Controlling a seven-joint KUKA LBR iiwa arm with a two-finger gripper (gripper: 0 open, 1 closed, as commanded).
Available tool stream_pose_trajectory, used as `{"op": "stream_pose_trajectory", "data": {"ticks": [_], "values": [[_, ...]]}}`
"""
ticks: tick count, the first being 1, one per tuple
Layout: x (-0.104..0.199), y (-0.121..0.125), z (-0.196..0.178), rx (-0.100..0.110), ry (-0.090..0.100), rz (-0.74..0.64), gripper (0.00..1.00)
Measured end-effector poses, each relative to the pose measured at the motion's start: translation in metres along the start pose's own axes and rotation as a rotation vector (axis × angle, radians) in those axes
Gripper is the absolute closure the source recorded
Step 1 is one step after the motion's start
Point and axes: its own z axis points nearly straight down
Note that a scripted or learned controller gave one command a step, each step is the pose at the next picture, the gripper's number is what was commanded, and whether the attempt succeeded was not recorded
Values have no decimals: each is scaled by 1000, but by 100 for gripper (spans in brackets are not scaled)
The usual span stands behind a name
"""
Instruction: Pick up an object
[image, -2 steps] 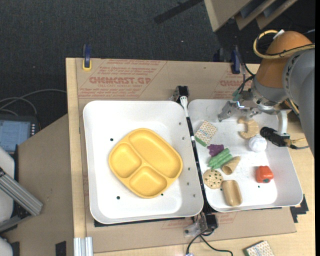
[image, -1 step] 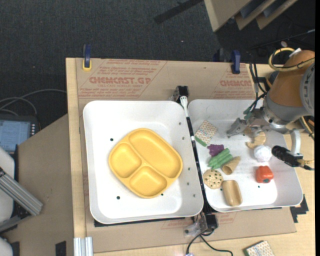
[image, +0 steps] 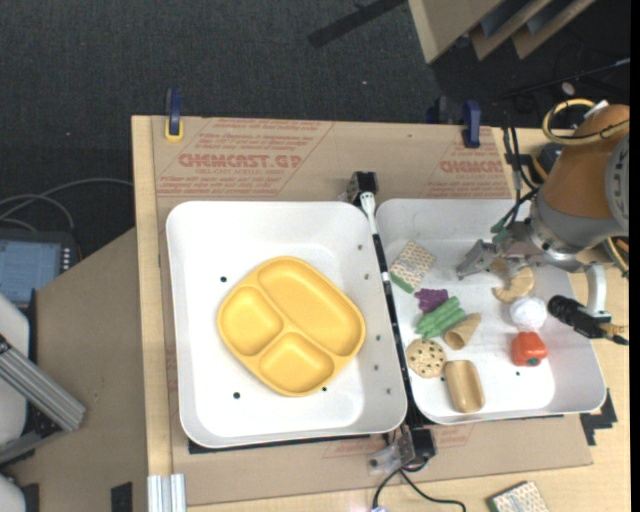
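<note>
My gripper (image: 492, 264) hangs over the back of the right bin (image: 570, 400), open, with nothing between its fingers. Just in front of it lies a tan curved piece (image: 515, 286). A white ball (image: 528, 313) and a red toy (image: 529, 348) sit further forward on the right. To the gripper's left lie a speckled cracker (image: 412, 264), purple grapes (image: 432, 298), green beans (image: 438, 318) and a small cone (image: 460, 332). A chip cookie (image: 426, 357) and a tan bread roll (image: 464, 386) rest near the front.
The left bin (image: 200, 260) holds a yellow divided plate (image: 290, 325). A ridge where the two bins meet (image: 383, 290) runs between them. The arm's orange band (image: 585, 170) stands over the right bin's back right corner.
</note>
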Motion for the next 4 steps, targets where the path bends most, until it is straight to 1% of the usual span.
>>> {"op": "stream_pose_trajectory", "data": {"ticks": [2,3,4], "values": [[-5,-6,0,1,4,0,0],[-19,-31,-1,-2,11,-4,0],[84,-47,7,14,-12,3,0]]}}
